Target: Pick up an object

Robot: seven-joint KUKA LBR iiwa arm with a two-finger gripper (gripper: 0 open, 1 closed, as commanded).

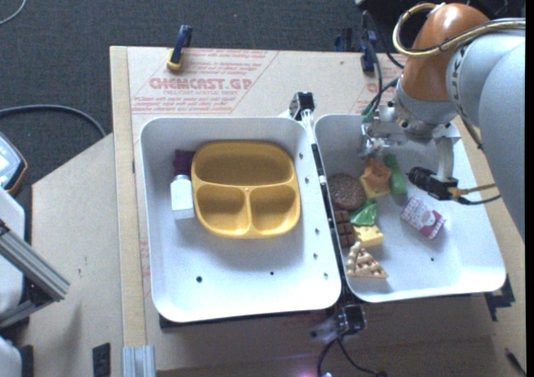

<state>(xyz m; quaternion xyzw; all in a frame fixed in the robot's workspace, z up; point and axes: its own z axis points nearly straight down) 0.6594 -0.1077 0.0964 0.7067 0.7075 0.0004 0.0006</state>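
We see the bench (209,75) topped with a printed board, carrying two shallow white bins side by side. We take the yellow divided tray (244,188) as our landmark: it lies flat in the left bin (158,225), with three compartments facing up. Touching the tray's left edge stands a small white bottle (182,194), and just behind that bottle, against the tray's upper left corner, sits a dark maroon block (183,158). To the right of the tray, across the shared wall, is the right bin (450,267), which holds a cluster of toy foods. Nearest the tray is a round brown cookie (345,191), with a dark chocolate bar (341,229) just below it along the bin wall. A waffle wedge (365,263) lies lowest in the cluster, a yellow cheese piece (370,236) just above it, and a green leaf piece (365,214) above that. An orange block (376,178) sits right of the cookie, beside a green piece (397,181). Farther right of the tray lies a pink and white packet (422,218), apart from the cluster. The grey arm (492,75) with its orange band reaches in from the right, and the claw (375,143) hangs low over the back of the right bin, just above the orange block. We cannot tell how the claw is set, or whether anything is in it.
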